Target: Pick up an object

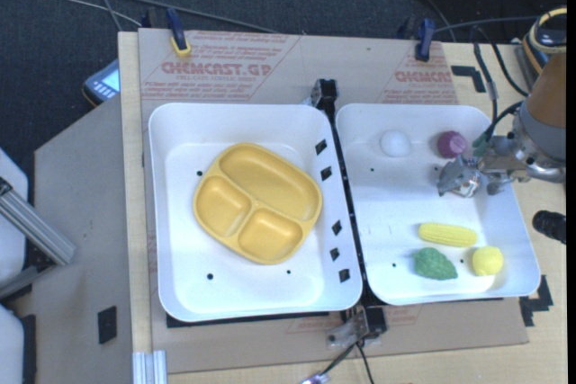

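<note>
Grey arm (547, 117) with orange band, reaching in over the right edge of the right bin (364, 193). Gripper (460, 182) low over the upper right part of the right bin, tilted down toward the floor. Width of its opening: impossible to tell at this slant.

Five small things loose on the floor of the right bin, any of them fit for picking. White ball (394, 142) near the far wall of the right bin, about midway across. Purple lump (452, 143) in the right bin's far right quarter, just above and left of the gripper, close to it but apart. Yellow corn cob (447, 235) lying crosswise in the right bin's near right quarter. Green lump (435, 263) and small yellow fruit (487, 261) side by side close to the right bin's near wall, just below the cob.

Left bin (171, 220) pressed against the right bin's left wall. Yellow divided plate (258, 202) well left of the right bin, flat in the middle of that neighbour.
</note>
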`<state>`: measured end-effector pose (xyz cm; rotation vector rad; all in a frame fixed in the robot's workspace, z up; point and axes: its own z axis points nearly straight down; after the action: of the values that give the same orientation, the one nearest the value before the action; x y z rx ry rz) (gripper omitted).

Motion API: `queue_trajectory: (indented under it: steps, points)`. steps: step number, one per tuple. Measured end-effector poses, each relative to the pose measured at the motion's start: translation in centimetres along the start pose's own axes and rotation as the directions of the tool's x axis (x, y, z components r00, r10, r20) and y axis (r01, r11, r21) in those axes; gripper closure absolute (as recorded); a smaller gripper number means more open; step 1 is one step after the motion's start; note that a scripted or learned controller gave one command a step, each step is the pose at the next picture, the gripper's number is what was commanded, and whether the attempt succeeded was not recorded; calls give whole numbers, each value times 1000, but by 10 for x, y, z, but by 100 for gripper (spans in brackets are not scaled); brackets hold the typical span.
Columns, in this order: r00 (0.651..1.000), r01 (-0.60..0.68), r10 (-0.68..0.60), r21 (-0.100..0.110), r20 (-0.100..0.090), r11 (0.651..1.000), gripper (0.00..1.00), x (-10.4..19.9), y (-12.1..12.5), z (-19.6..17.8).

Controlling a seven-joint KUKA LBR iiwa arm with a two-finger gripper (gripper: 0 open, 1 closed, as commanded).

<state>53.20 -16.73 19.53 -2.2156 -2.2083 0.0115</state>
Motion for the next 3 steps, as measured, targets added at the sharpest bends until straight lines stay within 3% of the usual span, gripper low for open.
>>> queue_trajectory:
  steps: [1,3]
  points:
    - [1000,4,-4,-14,3,1000,0,0,3,-7]
    - [1000,3,-3,-8,1,1000,0,9,-4,107]
